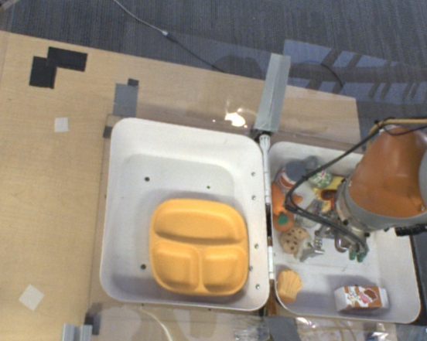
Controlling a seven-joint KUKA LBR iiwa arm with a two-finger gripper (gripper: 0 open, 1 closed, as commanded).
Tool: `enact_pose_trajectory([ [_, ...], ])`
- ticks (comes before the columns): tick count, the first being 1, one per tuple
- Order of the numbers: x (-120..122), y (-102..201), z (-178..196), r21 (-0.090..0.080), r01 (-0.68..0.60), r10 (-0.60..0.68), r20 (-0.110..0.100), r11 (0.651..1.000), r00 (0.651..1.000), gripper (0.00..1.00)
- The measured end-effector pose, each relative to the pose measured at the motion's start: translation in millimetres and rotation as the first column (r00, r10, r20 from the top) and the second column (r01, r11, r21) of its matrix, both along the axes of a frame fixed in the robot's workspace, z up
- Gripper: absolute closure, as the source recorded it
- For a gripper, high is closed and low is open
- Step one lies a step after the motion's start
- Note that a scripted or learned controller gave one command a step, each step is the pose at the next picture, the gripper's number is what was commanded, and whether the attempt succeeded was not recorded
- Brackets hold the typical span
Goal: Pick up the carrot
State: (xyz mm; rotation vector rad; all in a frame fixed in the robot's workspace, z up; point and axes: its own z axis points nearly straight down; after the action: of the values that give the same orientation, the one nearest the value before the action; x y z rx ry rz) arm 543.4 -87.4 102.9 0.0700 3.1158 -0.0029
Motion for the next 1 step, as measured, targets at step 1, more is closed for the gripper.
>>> enact_pose_trajectory([
  [1,-31.8,-53.1,25.9,-0.004,-0.422,0.422,-0.016,0.907,0.906,1.0],
])
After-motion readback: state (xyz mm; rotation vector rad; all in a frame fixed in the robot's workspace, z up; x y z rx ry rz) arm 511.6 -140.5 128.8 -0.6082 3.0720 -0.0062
